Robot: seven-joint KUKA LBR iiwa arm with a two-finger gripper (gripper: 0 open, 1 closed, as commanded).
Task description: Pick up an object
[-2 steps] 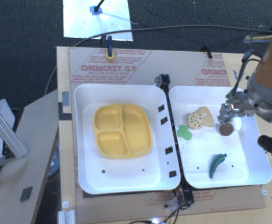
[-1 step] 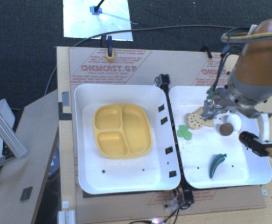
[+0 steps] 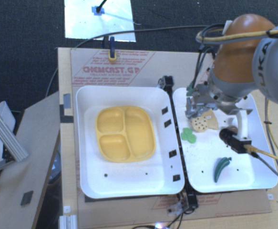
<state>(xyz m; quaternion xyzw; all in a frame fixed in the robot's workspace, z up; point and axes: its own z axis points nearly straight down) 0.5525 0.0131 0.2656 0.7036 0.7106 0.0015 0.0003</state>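
We see the gripper [image 3: 194, 109] low in the right bin [image 3: 253, 175], just above a tan holed cracker [image 3: 199, 123], though we cannot tell how wide it stands or whether it grips anything. A small green piece [image 3: 189, 136] lies just beside the cracker, a green pepper [image 3: 221, 168] sits nearer the front, and a yellow divided plate [image 3: 125, 133] rests in the left bin [image 3: 91, 175].

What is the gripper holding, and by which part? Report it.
Cannot be told. The gripper is low over the cracker in the right bin, and the view shows nothing held in it.
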